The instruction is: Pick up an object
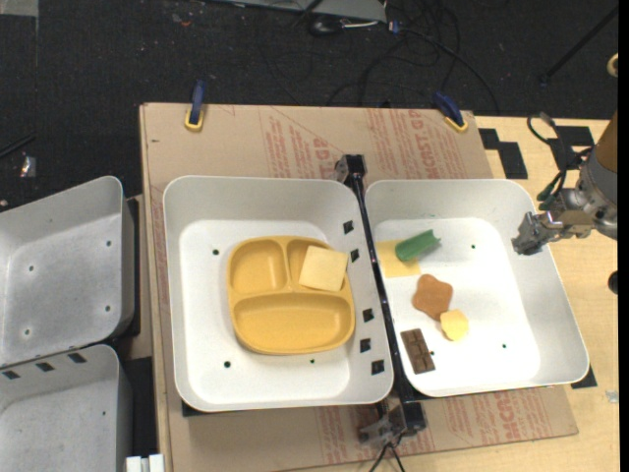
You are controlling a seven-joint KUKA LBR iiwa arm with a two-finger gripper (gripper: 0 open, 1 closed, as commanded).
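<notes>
Gripper [532,236] hovers at right bin's [560,293] right rim, holding nothing; finger spread unreadable. Candidates cluster at bin's left: green block [418,244], brown piece [432,295], yellow piece [453,324]. Approach pending.

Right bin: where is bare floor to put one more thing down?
The right bin is bare between the claw and the brown piece, and along its front right. Its left side is crowded: green block, yellow piece, dark bar.
</notes>
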